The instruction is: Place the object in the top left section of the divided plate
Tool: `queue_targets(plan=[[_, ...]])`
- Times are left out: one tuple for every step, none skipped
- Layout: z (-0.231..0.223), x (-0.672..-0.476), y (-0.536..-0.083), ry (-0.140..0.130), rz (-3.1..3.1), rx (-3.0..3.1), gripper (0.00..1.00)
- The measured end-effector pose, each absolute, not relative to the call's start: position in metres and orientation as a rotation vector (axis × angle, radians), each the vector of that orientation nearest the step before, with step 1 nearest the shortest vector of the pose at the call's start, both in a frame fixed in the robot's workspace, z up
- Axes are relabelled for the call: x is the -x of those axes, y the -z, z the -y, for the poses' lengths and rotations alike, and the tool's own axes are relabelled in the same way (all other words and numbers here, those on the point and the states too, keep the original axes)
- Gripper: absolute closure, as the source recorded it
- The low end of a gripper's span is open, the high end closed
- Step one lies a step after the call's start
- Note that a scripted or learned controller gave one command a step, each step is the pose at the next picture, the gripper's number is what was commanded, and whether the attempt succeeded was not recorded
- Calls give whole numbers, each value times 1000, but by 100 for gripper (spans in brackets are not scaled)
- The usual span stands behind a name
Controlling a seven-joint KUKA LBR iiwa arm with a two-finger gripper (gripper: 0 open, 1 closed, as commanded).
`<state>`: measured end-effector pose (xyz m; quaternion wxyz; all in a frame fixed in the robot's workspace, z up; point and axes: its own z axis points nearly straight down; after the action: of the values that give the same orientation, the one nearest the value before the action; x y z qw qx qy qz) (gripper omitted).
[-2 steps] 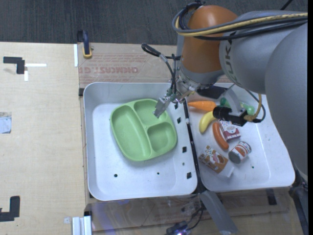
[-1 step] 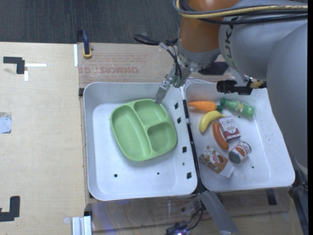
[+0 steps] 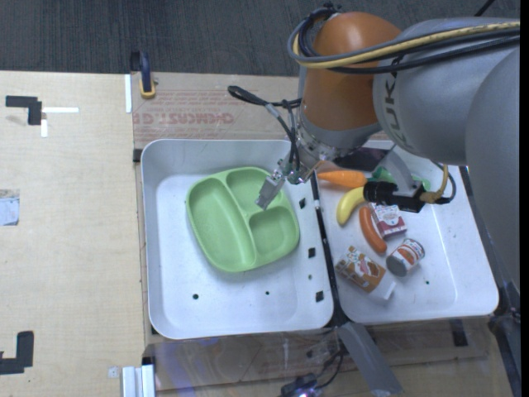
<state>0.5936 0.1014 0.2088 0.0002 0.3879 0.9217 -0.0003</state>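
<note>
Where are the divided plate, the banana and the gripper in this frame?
divided plate point(image 3: 216, 230): camera view, floor of its long left section.
banana point(image 3: 350, 204): camera view, middle of its curve.
gripper point(image 3: 269, 193): camera view, finger tips over the plate's upper right section.

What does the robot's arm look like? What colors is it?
The arm is big, round and grey, with a shiny orange band above the wrist. Black and yellow cables loop over it. At the end is a small grey metal gripper with thin fingers. Dark letters are printed on the grey shell.
</note>
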Motion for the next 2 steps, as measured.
queue_targets(plan=[[-87,-653,-207,0,-3014,-871,0],[-91,-592,-192,0,-3046,-765,0]])
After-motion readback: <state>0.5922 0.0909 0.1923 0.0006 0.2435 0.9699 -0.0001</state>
